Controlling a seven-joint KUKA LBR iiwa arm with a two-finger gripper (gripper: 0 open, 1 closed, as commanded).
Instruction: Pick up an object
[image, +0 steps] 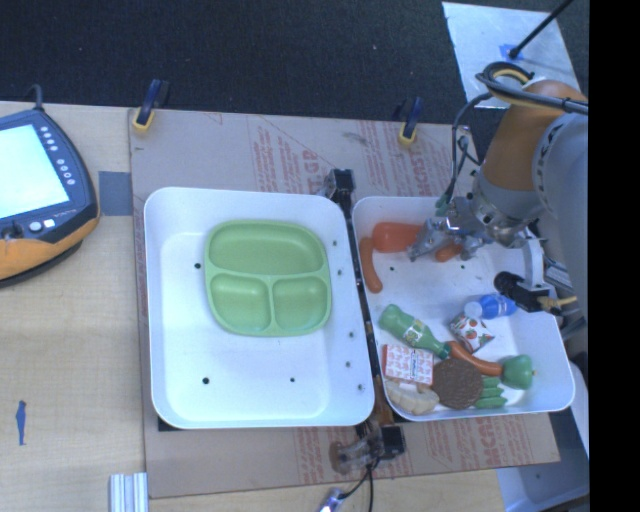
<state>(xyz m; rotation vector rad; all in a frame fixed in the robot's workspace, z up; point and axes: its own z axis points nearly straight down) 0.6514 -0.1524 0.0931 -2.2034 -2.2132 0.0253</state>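
My gripper (446, 243) is low over the back of the right bin (545, 400), below the grey wrist and its orange band. Its dark fingers stand apart, open, with a small orange piece (447, 253) on the bin floor between them. Just left of it lies an orange scoop-like toy (393, 238), its handle curving down along the bin's left wall. Nearer the front are a green bottle (405, 327), a blue toy (494, 305), a small red and white carton (467, 329), a printed red box (408, 364), a brown disc (458, 383) and a green vegetable (516, 372).
The left bin (170, 400) holds a green divided plate (268, 277). A control pendant (35, 190) lies at the bench's left edge. Clamps (148, 108) hold the cardboard at the back. A black bracket (341, 183) sits between the bins.
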